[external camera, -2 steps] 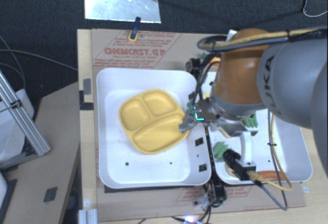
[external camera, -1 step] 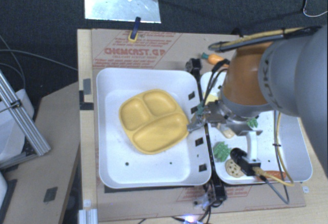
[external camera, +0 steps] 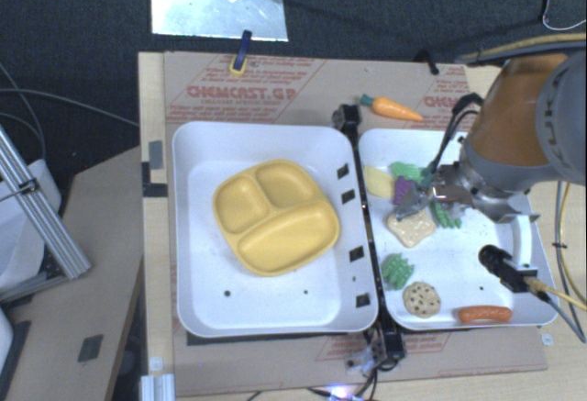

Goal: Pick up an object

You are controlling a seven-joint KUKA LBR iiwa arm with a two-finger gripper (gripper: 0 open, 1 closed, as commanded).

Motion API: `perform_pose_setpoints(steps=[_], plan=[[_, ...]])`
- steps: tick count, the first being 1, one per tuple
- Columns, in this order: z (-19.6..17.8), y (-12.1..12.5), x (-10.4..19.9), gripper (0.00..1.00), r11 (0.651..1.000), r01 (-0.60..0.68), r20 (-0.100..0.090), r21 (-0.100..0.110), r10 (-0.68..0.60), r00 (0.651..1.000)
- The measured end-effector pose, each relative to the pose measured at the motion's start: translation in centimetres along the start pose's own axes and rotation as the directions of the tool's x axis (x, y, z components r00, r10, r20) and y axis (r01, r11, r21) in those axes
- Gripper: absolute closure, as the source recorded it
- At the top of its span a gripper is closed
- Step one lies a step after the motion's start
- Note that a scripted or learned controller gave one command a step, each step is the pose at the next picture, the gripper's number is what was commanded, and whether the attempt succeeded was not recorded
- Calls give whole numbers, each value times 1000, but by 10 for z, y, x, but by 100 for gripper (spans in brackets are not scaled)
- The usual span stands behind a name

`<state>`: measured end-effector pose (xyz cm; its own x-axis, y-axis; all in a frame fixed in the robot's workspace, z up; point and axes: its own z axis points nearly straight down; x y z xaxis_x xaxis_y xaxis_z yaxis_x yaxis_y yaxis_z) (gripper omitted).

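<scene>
My gripper (external camera: 420, 200) hangs low over the upper left part of the right bin (external camera: 523, 248). It sits right by a purple bunch of grapes (external camera: 404, 192) and just above a pale cracker-like slice (external camera: 411, 228). A yellow piece (external camera: 376, 180) and a green leafy piece (external camera: 404, 171) lie close to its left. Another green piece (external camera: 448, 215) pokes out from under the wrist. Nearer the bin's front lie a green broccoli (external camera: 396, 270), a chocolate-chip cookie (external camera: 421, 298) and an orange-red sausage (external camera: 484, 314).
The left bin (external camera: 197, 284) holds a yellow divided plate (external camera: 275, 216). A carrot (external camera: 391, 107) lies on the cardboard behind the right bin. A black divider with clips (external camera: 359, 206) runs between the bins. A black fitting with a cable (external camera: 505, 268) sticks out below the arm.
</scene>
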<state>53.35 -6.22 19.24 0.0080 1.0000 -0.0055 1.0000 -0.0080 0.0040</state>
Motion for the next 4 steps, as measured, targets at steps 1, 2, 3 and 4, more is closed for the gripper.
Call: perform_pose_setpoints(steps=[1,2,3,4], plan=[[43,40,-30,0,1000,7,-4,3,-7,1000],[-26,13,57,0,1000,20,-9,-2,-20,1000],[10,37,39,0,1000,9,-4,3,-9,1000],[8,63,13,0,1000,8,-4,0,-8,1000]])
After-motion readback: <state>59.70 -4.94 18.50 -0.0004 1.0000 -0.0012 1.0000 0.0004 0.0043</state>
